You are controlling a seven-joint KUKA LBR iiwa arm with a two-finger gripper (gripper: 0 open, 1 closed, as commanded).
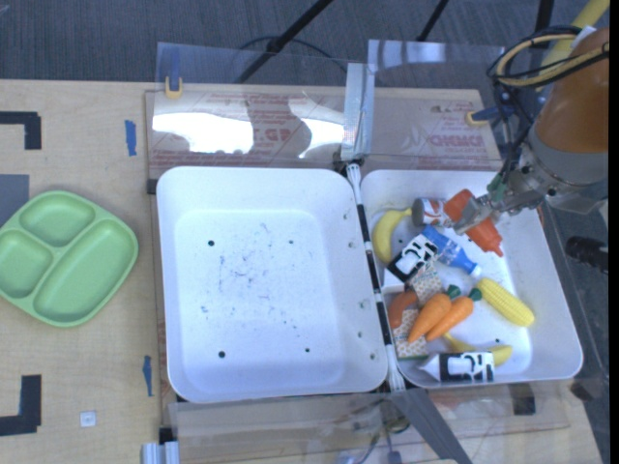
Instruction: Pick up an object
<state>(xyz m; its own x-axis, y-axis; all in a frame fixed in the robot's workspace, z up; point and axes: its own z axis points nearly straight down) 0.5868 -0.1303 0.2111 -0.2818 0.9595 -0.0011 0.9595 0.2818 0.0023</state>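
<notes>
Now gripper (481,211) above red item (486,232) | carrots (437,317) near | corn (506,301) beside

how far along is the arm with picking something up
Early stage. Done: the gripper has reached into the right bin and sits low over the orange-red toy by the far side of the pile. In hand: nothing visibly lifted; the carrot, corn cob and banana all lie in the bin. Left: close on one object and raise it.
</notes>
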